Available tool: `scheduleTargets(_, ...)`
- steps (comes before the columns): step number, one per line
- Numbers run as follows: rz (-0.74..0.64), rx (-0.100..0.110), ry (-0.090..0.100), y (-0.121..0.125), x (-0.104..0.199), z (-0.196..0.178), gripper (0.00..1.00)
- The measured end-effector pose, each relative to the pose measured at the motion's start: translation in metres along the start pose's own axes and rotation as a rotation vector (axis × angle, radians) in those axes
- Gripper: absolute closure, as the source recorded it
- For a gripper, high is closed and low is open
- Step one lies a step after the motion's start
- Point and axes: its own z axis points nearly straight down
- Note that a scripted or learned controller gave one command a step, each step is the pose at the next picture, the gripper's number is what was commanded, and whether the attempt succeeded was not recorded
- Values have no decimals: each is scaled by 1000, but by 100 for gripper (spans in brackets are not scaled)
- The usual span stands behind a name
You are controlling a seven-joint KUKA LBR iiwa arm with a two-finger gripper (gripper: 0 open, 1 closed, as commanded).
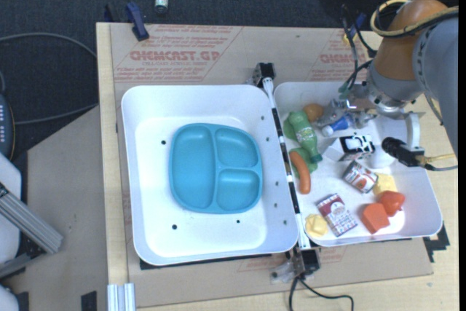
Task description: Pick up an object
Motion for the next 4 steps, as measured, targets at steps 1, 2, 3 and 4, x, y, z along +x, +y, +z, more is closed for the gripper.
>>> scheduleTargets(1,2,-1,0,-63,44,0,0)
scheduleTargets(2,2,-2,0,-63,44,-10,100)
scheduleTargets(3,3,-2,-1,-63,43,-10,0)
scheduleTargets(4,2,-3,-3,-24,-60,-49,0)
